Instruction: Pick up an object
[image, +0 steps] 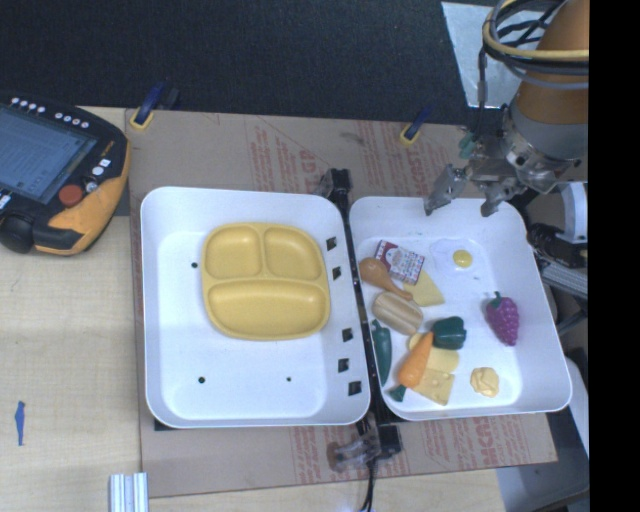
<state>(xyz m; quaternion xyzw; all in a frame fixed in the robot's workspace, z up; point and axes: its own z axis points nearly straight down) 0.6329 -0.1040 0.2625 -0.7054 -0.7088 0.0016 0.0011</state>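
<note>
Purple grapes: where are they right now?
The purple grapes lie at the right side of the right bin, apart from the food pile, below the fried egg.

The grey arm's gripper (463, 200) hangs at upper right, wrist pointing down, its 2 jaws spread apart.

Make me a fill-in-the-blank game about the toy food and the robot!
1. The yellow divided plate lies in the ____ bin.
2. The purple grapes lie in the ____ bin.
3. The pincer, fingers spread, hangs over the right bin's ____ edge.

Missing words: left; right; far
</note>
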